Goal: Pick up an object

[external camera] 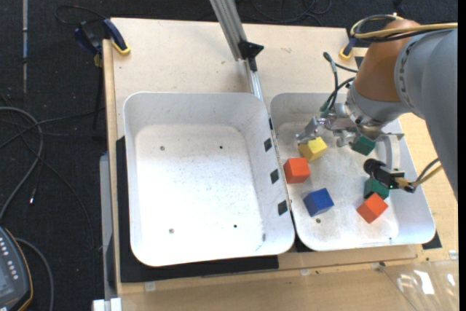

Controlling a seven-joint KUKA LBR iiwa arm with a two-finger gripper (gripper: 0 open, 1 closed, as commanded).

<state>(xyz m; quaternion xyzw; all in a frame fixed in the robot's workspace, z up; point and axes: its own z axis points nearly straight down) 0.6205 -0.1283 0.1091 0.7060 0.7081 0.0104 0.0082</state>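
My gripper [318, 129] hangs over the back left part of the right bin [349, 233], at the end of the grey arm with the orange band [382, 58]. A yellow block [314, 148] lies directly below and in front of it, very close; contact cannot be judged. An orange block [296, 170] sits near the divider and a blue block [318, 201] in front of that. A red-orange block [372, 208] and a green block [378, 188] lie at the front right. Another green block [362, 145] sits partly under the wrist.
The left bin [189, 186] stands beside the right one, their raised rims meeting in the middle. A slanted metal rail [222, 0] comes down to the bins' back edge. Cables [389, 175] trail from the wrist over the right bin.
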